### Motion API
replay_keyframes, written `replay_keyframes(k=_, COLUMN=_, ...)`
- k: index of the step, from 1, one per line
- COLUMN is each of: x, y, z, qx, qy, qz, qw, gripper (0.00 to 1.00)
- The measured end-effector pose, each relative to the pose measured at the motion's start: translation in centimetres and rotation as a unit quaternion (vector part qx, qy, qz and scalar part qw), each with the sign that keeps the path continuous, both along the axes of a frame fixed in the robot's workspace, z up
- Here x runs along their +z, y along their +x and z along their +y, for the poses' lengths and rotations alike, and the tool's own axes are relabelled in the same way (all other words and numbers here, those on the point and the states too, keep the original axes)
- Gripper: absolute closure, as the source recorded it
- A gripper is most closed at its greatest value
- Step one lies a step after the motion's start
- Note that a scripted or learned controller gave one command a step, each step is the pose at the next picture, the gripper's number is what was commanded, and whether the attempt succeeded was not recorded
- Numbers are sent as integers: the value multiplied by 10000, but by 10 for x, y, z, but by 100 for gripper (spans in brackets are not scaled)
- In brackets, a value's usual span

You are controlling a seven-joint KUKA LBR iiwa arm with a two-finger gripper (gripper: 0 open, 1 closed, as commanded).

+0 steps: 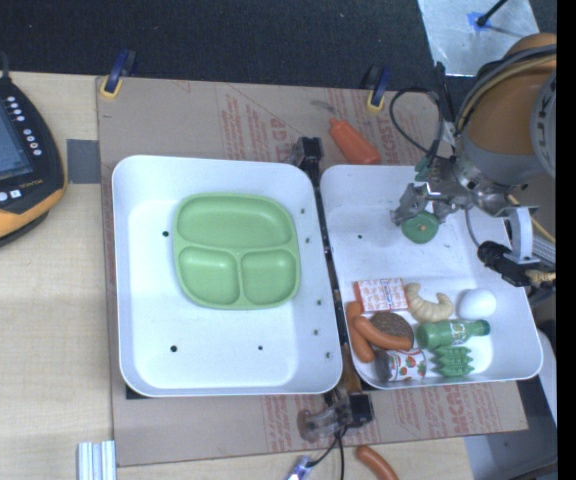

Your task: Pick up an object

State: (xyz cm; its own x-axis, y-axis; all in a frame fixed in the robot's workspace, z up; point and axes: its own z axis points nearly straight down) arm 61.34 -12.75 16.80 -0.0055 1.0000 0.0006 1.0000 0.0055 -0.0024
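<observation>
My gripper (417,218) hangs over the upper part of the right bin (368,203), reaching in from the right. A small round green object (421,231) lies directly at its tip, touching or just under it. Along the bin's near edge sits a cluster: a red-and-white packet (380,293), a beige croissant-shaped piece (430,304), a white egg (478,303), a green bottle (454,333), orange sausages (364,340), a printed can (404,366) and green leafy pieces (454,361).
The left bin (143,298) holds a green divided plate (238,249). An orange carrot-like toy (353,142) lies on the cardboard behind the bins, and another orange piece (378,461) in front. A control pendant (3,163) rests at far left. Black cables (508,260) run by the wrist.
</observation>
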Motion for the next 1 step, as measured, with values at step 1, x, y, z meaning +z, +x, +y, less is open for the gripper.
replay_keyframes(k=1, x=35, y=11, z=80, qx=-2, qy=0, qz=3, qw=10000, gripper=100)
